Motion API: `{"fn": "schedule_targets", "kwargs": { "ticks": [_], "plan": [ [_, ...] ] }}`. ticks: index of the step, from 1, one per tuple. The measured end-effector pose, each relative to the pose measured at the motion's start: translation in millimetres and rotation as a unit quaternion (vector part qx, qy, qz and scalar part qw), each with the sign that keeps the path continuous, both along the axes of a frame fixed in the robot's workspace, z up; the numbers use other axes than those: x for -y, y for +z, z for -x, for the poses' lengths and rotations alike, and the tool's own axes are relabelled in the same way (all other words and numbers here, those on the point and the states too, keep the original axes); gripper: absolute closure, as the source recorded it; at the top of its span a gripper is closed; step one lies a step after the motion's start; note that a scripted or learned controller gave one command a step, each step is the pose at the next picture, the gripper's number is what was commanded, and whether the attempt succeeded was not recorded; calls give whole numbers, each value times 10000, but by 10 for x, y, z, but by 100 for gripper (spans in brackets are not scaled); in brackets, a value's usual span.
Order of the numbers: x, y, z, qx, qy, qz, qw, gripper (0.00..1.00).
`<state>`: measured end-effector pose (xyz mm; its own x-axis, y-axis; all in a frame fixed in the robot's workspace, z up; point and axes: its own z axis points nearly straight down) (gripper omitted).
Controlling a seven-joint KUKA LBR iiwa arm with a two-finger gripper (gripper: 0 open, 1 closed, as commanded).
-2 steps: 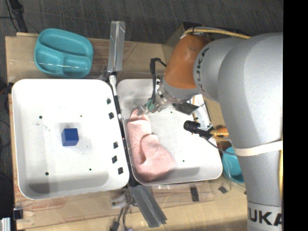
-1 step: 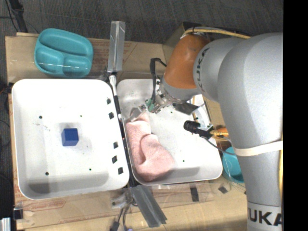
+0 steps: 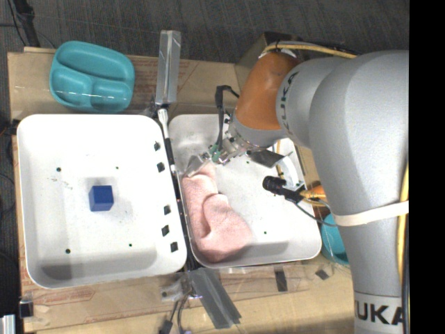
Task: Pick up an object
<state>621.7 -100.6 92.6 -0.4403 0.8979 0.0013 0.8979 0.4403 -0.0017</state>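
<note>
- My hand [image 3: 212, 155]: low in the right white bin [image 3: 292, 245], at the far end of the soft pink cloth [image 3: 212, 214]; grip state I cannot tell.
- Small blue cube [image 3: 101, 197]: left white bin [image 3: 42, 145], untouched.
- I judge nothing lifted yet.

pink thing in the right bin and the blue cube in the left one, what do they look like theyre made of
The pink thing looks like soft cloth, probably terry or fleece: matte, with rounded folds and a slumped, bunched shape. The blue cube looks rigid, likely plastic, painted wood or foam: flat faces, crisp edges, even colour. Its finish is too small to judge.
</note>
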Motion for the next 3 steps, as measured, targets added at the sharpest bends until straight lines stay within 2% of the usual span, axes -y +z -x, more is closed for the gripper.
{"fn": "schedule_targets", "kwargs": {
  "ticks": [1,2,3],
  "plan": [
    [-38,-7,126,-7,637,-5,9980,0],
    [-41,101,116,-3,658,-2,9978,100],
    [-563,1007,-356,20,77,4,10000,100]
  ]
}}
